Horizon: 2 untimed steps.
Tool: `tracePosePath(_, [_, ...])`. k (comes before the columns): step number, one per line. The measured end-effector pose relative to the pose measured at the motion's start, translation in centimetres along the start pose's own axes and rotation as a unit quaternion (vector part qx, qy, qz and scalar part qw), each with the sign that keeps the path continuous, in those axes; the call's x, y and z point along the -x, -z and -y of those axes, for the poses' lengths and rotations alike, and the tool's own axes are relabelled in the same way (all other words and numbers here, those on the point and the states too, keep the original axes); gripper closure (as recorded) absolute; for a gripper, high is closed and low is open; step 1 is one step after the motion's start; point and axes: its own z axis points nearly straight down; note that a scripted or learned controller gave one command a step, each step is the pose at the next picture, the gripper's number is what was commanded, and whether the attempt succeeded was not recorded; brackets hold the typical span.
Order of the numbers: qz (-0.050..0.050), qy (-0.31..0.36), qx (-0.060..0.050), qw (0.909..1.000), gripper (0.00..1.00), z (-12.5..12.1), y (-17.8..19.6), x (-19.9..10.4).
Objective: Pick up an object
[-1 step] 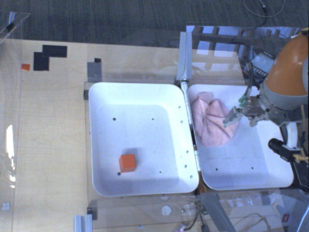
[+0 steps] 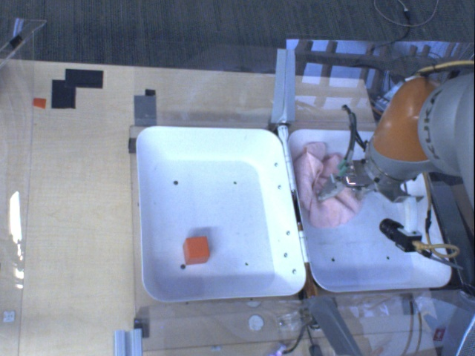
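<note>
Lying crumpled in the right-hand bin (image 2: 386, 273), toward its 10 o'clock corner and pressed close to the divider shared with the left-hand bin (image 2: 215, 154): a pink cloth (image 2: 315, 180), bunched in soft folds, probably the thing being gone after, since it sits directly beneath the tool. Sitting alone in the left-hand bin, toward 7 o'clock of its floor and well apart from everything else: a small orange block (image 2: 197, 250), lying flat and untouched.

Reaching in from 3 o'clock, with the orange band above the wrist showing near 2 o'clock of the right-hand bin and the grey body trailing off toward the edge. Angling down and toward 9 o'clock, bringing the gripper (image 2: 332, 188) right onto the cloth's 3 o'clock side. Appearing to touch or press into the folds there, though telling contact from mere overlap is hard at this slant. Cannot tell whether the claw is wide, narrow or pinching fabric, with the metal parts blending into the cloth. Judging the grasp as not yet proven, with the cloth lying on the bin floor rather than hanging free
</note>
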Motion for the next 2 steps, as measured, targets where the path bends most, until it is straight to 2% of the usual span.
tracePosePath(1, [0.002, 0.097, 0.004, 0.9953, 0.00, -1.5, -0.4, 0.2])
tracePosePath(2, [0.002, 0.111, 0.006, 0.9938, 0.00, 1.9, -0.3, 0.5])
